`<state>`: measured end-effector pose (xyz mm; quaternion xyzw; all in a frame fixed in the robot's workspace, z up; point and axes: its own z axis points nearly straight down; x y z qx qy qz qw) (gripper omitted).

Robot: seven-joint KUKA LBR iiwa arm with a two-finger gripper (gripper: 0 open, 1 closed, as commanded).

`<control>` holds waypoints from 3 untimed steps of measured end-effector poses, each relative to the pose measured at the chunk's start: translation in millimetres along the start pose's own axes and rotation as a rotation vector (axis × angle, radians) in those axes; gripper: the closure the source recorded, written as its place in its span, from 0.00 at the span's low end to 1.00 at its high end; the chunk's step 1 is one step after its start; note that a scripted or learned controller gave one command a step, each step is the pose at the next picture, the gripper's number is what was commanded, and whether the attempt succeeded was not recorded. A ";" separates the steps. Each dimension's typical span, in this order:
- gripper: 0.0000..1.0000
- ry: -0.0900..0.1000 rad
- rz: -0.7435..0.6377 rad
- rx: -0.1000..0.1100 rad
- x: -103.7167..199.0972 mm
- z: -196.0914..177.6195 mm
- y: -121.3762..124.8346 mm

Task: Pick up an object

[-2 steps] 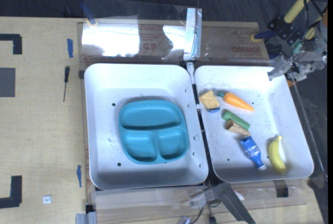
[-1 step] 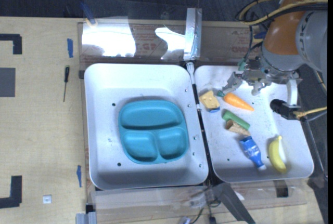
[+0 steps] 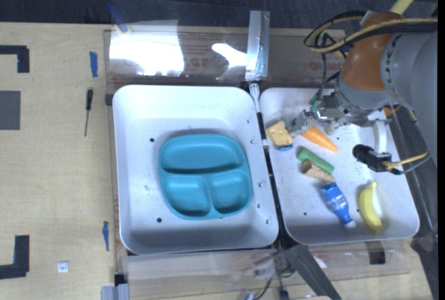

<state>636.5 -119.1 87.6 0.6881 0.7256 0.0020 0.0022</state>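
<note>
Camera view: the tool [image 3: 314,113] hangs over the right bin's [image 3: 403,225] far edge, just above a carrot [image 3: 321,138]. Its grip cannot be told. A banana [image 3: 370,206] lies near the bin's near right corner.

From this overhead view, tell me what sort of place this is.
Probably a robotics lab pick-and-place bench, not a kitchen: two white bins, left bin and right bin, on a wooden bench, toy food such as a banana and carrot, and a cabled arm.

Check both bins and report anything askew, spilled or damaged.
Nothing stands out. The blue three-compartment plastic tray lies flat in the left white bin. The loose toy foods, among them the yellow banana and orange carrot, all lie inside the right white bin.
</note>
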 end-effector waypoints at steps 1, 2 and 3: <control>1.00 -0.002 -0.001 -0.006 0.3 -12.2 1.9; 1.00 0.002 0.001 -0.004 78.3 -102.1 3.5; 1.00 0.001 0.107 0.003 128.8 -115.9 8.1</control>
